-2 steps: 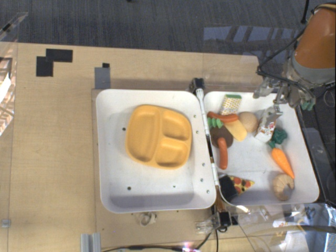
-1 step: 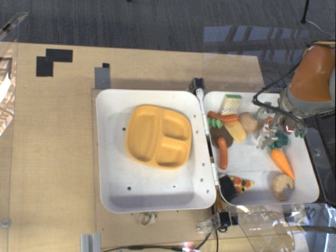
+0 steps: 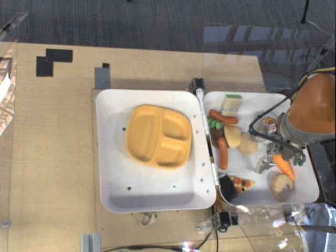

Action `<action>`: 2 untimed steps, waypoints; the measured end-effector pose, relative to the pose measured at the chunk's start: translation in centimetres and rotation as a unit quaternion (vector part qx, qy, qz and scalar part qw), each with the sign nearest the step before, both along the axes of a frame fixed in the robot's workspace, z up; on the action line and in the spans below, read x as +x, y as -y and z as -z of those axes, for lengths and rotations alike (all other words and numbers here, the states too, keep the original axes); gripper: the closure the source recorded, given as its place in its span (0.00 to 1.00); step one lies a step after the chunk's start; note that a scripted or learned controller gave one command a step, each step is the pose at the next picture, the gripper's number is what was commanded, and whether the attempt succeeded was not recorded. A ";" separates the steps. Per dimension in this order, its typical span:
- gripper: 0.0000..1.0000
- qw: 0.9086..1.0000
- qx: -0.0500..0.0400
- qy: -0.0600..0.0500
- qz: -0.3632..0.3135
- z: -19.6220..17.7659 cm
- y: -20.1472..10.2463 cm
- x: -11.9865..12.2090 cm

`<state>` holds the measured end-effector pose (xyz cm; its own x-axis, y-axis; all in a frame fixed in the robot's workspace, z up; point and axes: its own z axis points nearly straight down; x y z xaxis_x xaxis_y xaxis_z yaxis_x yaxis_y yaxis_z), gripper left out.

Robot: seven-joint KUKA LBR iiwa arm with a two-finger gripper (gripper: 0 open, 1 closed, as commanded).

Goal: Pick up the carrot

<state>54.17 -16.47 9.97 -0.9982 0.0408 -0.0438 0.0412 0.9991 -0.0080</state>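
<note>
The carrot (image 3: 286, 169), short, orange and pointed, lies in the right bin (image 3: 310, 196) near its right wall, tip toward the bottom right. My gripper (image 3: 282, 163) hangs straight over it, below the arm's orange band (image 3: 315, 106). One silver finger (image 3: 264, 165) shows left of the carrot and another on its right, with a gap on each side. The gripper is open, straddling the carrot rather than clamping it. The carrot's top end is hidden under the wrist.
The right bin also holds two red sausages (image 3: 223, 117), a yellow potato (image 3: 232, 136), a beige egg (image 3: 248, 147), a pizza slice (image 3: 242, 182), a tan bread piece (image 3: 282, 186) just below the carrot, and a speckled packet (image 3: 230, 104). A yellow divided plate (image 3: 159, 136) sits in the left bin (image 3: 113, 193).
</note>
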 end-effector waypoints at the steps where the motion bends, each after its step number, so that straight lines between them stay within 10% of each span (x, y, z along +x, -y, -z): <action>1: 0.00 1.000 -0.002 0.000 -0.028 0.1 4.3 -4.1; 2: 0.00 0.998 0.003 -0.005 0.065 0.2 4.2 2.8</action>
